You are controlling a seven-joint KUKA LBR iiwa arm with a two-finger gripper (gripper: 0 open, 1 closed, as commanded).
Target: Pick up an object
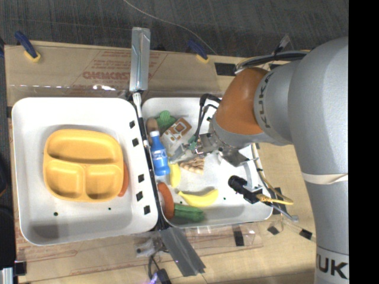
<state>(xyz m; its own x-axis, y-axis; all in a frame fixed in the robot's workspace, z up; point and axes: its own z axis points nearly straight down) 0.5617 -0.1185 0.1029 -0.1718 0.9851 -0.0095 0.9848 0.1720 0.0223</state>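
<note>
While my wrist hangs low over the right bin (251, 213), its orange band (240, 108) covers most of my hand (200, 149), so I cannot tell whether my grip is released or clenched, nor whether anything sits in it. Everything I could pick up lies in this same bin, crowded to the view's left of my hand and below it. Closest is a beige ridged piece (193, 165), just under my hand and seemingly touching its tip. Just up and left of my hand lies a small brown-and-white box (176, 130), with a green thing (164, 118) beyond it, near the bin's far corner. Further left, along the wall between the bins, a blue bottle (159, 156) lies lengthwise. A small yellow piece (175, 174) rests just below the bottle, down and left of my hand. Lower again, a banana (199, 197) lies crosswise, apart from my hand, with a dark green vegetable (188, 214) below it against the near wall and a red-orange item (167, 200) at that vegetable's left end. Well away to the left, past the wall, the left bin (26, 176) holds a yellow compartment tray (83, 161).
</note>
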